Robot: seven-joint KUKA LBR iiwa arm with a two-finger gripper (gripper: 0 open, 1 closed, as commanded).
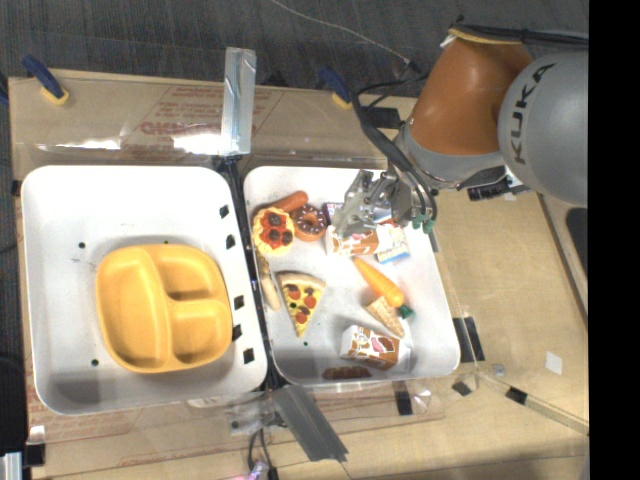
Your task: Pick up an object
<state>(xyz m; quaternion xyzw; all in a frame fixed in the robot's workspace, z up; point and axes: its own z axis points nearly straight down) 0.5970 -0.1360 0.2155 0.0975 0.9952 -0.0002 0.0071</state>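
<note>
My gripper (358, 218) hangs over the upper middle of the right bin (432, 268), above a small orange and white packet (362, 240). The right bin holds toy food: a round pizza (273, 230), a sausage (287, 203), a chocolate doughnut (309, 222), a pizza slice (301, 299), an orange carrot (381, 281), a blue and white carton (394, 248), a wedge sandwich (388, 315) and a printed box (371, 345). Nothing is visibly held between the fingers.
The left bin (60, 218) holds a yellow compartment tray (165, 306). A brown item (347, 373) lies at the right bin's front wall. The arm's orange band (470, 88) and grey body loom over the bench at the upper right. Tape and clips hold the bins' edges.
</note>
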